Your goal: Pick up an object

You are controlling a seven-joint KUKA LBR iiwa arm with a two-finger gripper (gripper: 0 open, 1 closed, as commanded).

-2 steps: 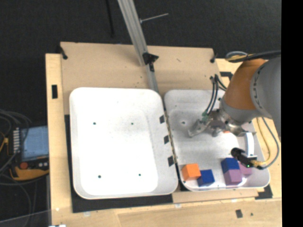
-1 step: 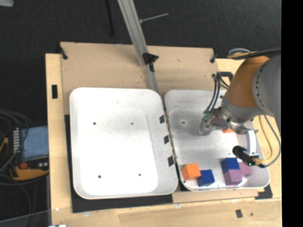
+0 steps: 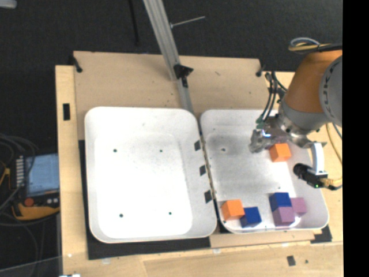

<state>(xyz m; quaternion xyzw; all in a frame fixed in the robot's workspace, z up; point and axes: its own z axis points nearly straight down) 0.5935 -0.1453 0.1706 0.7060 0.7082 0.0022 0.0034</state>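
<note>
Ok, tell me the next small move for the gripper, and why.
Probably a short shift toward the orange block before descending. The gripper sits above the right bin, just left of that block, with nothing visible between its fingers. The other blocks lie clustered along the bin's near edge, farther away.

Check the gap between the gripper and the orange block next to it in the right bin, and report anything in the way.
Nothing visible stands between them. The gripper hangs right beside the orange block in the right bin; the other blocks lie along that bin's near edge.
</note>
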